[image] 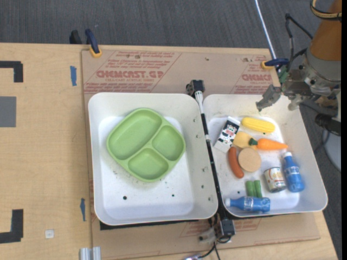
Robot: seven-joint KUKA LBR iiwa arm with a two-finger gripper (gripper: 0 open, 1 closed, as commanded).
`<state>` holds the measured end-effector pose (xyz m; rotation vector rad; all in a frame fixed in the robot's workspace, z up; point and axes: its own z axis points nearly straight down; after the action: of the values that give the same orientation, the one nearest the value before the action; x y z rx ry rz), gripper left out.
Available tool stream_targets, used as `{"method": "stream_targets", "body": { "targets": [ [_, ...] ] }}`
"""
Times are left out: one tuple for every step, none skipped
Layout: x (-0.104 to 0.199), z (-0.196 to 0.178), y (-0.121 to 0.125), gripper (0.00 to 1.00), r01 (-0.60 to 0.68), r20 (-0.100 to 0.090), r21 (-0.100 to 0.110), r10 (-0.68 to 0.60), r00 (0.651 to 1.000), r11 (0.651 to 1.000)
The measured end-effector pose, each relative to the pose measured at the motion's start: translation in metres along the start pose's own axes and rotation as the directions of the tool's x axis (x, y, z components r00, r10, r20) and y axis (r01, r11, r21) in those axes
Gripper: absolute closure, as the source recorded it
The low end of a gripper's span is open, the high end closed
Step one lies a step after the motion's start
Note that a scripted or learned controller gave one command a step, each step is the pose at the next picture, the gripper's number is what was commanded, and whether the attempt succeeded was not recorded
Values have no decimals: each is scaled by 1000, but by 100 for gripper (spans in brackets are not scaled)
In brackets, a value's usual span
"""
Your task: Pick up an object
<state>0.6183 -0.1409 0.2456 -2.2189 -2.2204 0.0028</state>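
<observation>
The right bin (310,145) holds the loose objects: a yellow corn cob (258,125), an orange carrot (271,144), a black-and-white box (227,133), a red sausage (235,163), a tan round disc (250,160), a small can (275,179), an upright blue bottle (293,172), a green piece (252,188) and a blue bottle lying down (248,203). My gripper (280,101) hangs above the bin's far right corner, behind the corn. It is open and nothing is between its fingers (265,100).
The left bin (108,199) carries a green three-part plate (145,144). A black clamp (195,86) sits at the far end of the divide between the bins. Cardboard and the wooden bench surround them.
</observation>
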Motion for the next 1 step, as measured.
{"method": "stream_targets", "body": {
  "targets": [
    [14,130,1,0,196,8,-15,-196,981,981]
  ]
}}
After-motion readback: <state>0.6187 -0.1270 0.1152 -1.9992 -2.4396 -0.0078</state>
